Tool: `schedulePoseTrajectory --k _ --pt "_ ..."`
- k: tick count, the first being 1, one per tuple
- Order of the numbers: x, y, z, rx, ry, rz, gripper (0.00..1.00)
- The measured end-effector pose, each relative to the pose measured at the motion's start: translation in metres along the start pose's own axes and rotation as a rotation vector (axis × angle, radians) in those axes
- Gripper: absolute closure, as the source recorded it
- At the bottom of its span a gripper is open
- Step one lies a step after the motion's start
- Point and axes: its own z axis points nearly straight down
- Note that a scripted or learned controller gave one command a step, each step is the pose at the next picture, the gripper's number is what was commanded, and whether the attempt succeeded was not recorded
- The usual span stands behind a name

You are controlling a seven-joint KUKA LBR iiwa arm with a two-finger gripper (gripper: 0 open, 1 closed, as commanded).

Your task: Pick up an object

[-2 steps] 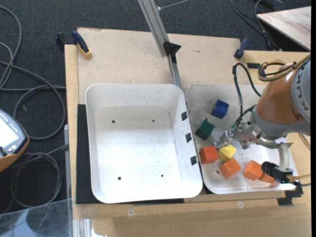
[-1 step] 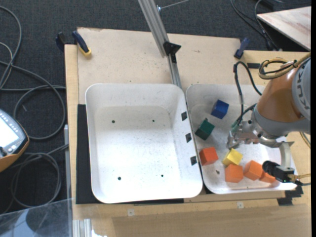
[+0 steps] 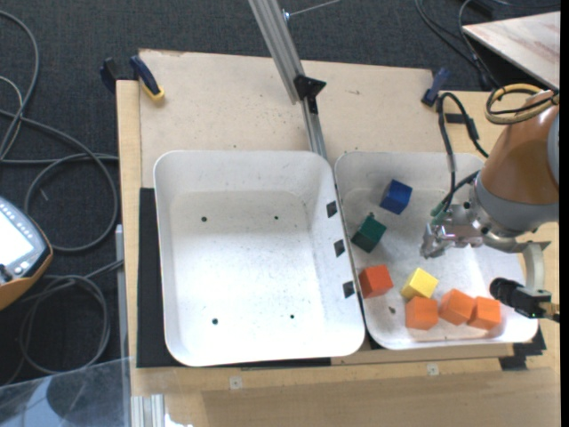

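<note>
A wooden bench (image 3: 222,105) carries two shallow white bins side by side. The left bin (image 3: 178,265) has a lightly speckled floor. The right bin (image 3: 356,172) holds seven small blocks.

A blue block (image 3: 396,196) sits toward the far side of the right bin. Just nearer and to its left lies a dark green block (image 3: 369,233). Nearer again, close to the wall shared with the left bin, is a red-orange block (image 3: 376,280). To its right a yellow block (image 3: 420,284) sits tilted. Along the near wall three orange blocks form a row: one (image 3: 422,313) just below the yellow block, a second (image 3: 457,307) beside it, and a third (image 3: 486,313) touching the second.

The grey arm with its orange band (image 3: 524,163) reaches in from the right. Its gripper (image 3: 434,241) hangs over the right bin, between the blue block and the yellow block, slightly to their right. Whether it is released or clenched cannot be told from this angle, and no block is seen between its tips.

A slanted metal pole (image 3: 277,34) rises from the far edge of the bench between the bins.
</note>
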Motion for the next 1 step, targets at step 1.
schedulePoseTrajectory --k 1 --pt "0.0047 0.0101 -0.0489 -0.001 0.000 -0.002 1.00"
